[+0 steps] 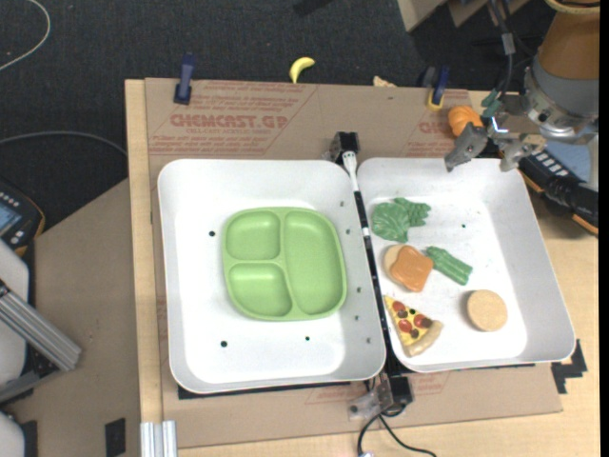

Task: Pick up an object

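The right bin holds a leafy green toy, a green pickle-like piece, an orange toast-like piece, a pizza slice and a round tan biscuit. My gripper hangs above the bin's far edge, at the upper right of the view, well above and behind the toys. Its two fingers are spread apart with nothing between them.
The left bin carries a green divided plate. An orange ball and a yellow banana lie on the cardboard behind the bins. Blue clamps grip the board's far edge.
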### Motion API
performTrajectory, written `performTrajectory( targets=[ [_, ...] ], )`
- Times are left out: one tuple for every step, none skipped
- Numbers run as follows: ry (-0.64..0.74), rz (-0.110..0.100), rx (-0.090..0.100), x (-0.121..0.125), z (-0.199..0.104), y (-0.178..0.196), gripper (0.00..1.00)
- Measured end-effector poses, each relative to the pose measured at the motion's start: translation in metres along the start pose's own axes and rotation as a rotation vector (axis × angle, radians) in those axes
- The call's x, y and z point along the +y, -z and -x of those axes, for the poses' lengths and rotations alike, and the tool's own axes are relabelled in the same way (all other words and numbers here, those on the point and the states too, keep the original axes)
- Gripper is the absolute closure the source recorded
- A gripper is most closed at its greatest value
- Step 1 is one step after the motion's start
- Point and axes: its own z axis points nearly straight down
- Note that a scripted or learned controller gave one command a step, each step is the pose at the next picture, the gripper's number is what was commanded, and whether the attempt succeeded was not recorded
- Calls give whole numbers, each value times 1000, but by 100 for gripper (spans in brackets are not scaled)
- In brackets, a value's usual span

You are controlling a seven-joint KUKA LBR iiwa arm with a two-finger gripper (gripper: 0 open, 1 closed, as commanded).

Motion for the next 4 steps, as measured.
performTrajectory(
  targets=[
    [12,0,5,-34,-113,31,0],
    [2,1,1,-33,-105,40,100],
    [-1,-5,2,-98,-111,48,100],
    [-1,-8,0,-49,-106,-56,100]
  ],
)
